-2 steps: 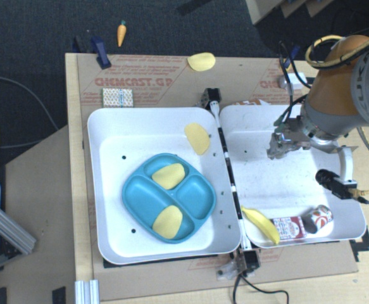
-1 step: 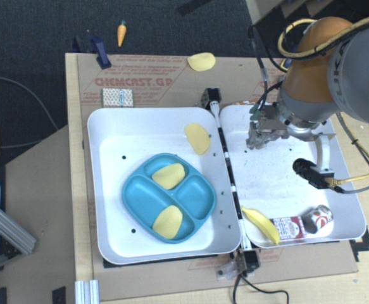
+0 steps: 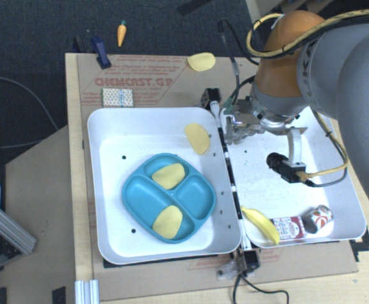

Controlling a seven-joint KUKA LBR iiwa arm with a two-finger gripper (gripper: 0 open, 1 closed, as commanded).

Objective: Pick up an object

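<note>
brown cardboard bench [image 3: 146, 75] on dark carpet [image 3: 38, 18]; hand [image 3: 238, 124] state unclear over right bin [image 3: 336, 170].

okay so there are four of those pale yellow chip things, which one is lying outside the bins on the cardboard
The yellow chip at the top, on the brown cardboard behind the bins. One other rests on the left bin floor, and two sit in the blue tray.

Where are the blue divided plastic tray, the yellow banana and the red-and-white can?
blue divided plastic tray [image 3: 200, 195]: camera view, bare right compartment.
yellow banana [image 3: 261, 223]: camera view, middle of the curved body.
red-and-white can [image 3: 317, 219]: camera view, its side.
</note>
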